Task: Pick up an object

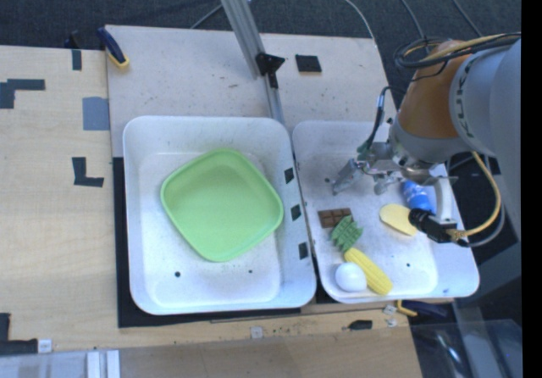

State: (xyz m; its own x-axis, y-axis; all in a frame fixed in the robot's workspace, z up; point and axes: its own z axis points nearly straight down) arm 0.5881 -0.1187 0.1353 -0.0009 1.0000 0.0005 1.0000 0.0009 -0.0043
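My claw [362, 178] hung over the upper middle of the right bin [315, 141], its two grey fingers [343, 177] spread apart and pointing toward the bin floor, with nothing between them. Whether the tips touched the white floor I could not tell.

The things to pick lay just below and beside it in the same bin. A small brown chocolate-bar piece [334, 217] sat nearest, under the claw, with a green ridged toy [346, 234] touching its lower edge. Further down lay a yellow corn cob [368, 271] on a slant, and a white egg [349, 277] rested against its lower end. To the claw's right, a pale yellow rounded piece [396, 219] lay near a blue object [416, 196], which was partly hidden by my wrist.

The left bin [135, 198] held a green square plate [222, 204], lying flat, well apart from my claw. Both bins rested on the table [51, 198].
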